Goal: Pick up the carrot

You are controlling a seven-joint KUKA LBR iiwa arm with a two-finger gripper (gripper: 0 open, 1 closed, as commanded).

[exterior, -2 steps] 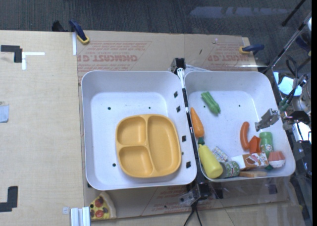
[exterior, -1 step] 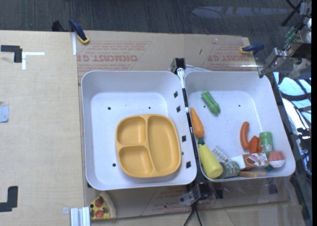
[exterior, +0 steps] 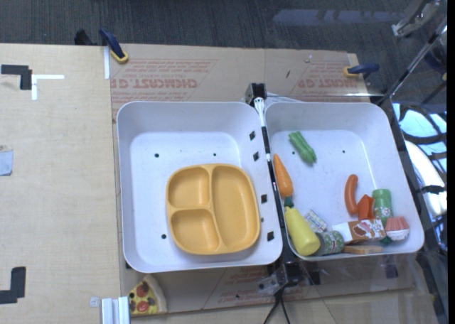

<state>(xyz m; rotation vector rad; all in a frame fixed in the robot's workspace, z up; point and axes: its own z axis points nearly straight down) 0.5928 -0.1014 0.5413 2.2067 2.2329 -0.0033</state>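
The carrot is orange with a small green top at its near end. It lies in the right bin, lengthwise against that bin's left wall, tip pointing away from the camera. Its green end nearly touches a yellow squeeze bottle just in front of it. Nothing covers the carrot.
A green vegetable lies behind the carrot. A red sausage, a green can and several small packets crowd the right bin's near right corner. The left bin holds a yellow divided plate. Clamps hold the cardboard behind the bins.
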